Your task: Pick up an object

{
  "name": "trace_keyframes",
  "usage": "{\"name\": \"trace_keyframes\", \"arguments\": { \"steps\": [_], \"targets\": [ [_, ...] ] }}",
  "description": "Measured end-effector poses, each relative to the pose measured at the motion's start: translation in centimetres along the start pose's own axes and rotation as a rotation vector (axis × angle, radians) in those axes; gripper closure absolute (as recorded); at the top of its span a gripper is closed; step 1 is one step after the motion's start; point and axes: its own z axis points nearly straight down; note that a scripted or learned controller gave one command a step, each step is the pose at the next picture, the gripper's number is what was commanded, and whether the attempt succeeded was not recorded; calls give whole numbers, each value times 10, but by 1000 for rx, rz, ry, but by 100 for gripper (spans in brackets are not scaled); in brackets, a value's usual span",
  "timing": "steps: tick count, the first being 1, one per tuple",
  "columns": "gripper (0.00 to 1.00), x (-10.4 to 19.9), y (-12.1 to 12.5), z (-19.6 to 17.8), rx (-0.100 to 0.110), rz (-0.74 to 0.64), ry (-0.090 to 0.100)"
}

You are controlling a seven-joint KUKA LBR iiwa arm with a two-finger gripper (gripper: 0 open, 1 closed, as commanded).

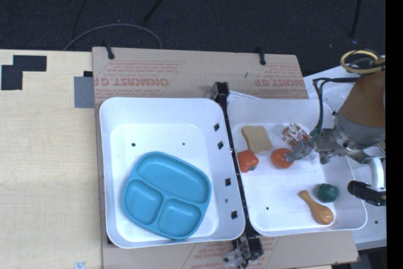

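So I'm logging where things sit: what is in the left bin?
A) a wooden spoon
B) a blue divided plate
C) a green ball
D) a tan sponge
B: the blue divided plate lies in the left bin, while the other items sit in the right bin.

My gripper [295, 153] reaches in from the right over the right white bin [271, 223], its tip at the round orange-red ball [281, 158]. Near it lie a tan square sponge-like block [256, 138], an orange-red pepper-shaped toy [247, 160], a small red-and-white patterned packet [294, 132], a dark green round lump [327, 192] and a tan wooden spoon-shaped piece [317, 207]. The left white bin [119, 116] holds a blue three-compartment plastic tray [166, 194].
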Motion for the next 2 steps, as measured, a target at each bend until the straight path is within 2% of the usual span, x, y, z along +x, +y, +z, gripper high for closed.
{"name": "trace_keyframes", "arguments": {
  "steps": [1, 2],
  "targets": [
    [0, 1, 0, 41, 3, 0, 0],
    [100, 0, 0, 28, 2, 3, -1]
  ]
}}
